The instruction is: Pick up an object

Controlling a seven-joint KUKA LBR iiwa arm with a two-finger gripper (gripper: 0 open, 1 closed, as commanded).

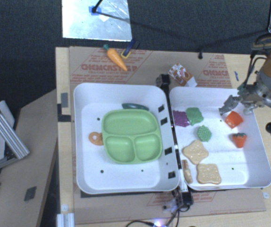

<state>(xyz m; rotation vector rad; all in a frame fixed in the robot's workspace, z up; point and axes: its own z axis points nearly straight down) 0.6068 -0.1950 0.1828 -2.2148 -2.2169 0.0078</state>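
Observation:
My gripper (237, 109) hangs over the far right part of the right bin (260, 169), its fingers spread open with nothing between them. Just below it an orange-red toy piece (233, 120) lies on the bin floor. A red toy with a green top (239, 139) rests a little nearer the front. To the left are a green block (194, 115), a purple piece (180, 118) and a round green knobbly piece (204, 134). Two toast-coloured slices (195, 152) (208, 173) lie at the front.
The left bin (86, 174) holds a green divided plate (131, 136), a small pretzel (96, 138) and a dark green item (135, 106) behind the plate. On the cardboard beyond the bins lie a toy carrot (116, 59) and a small packet (180, 74).

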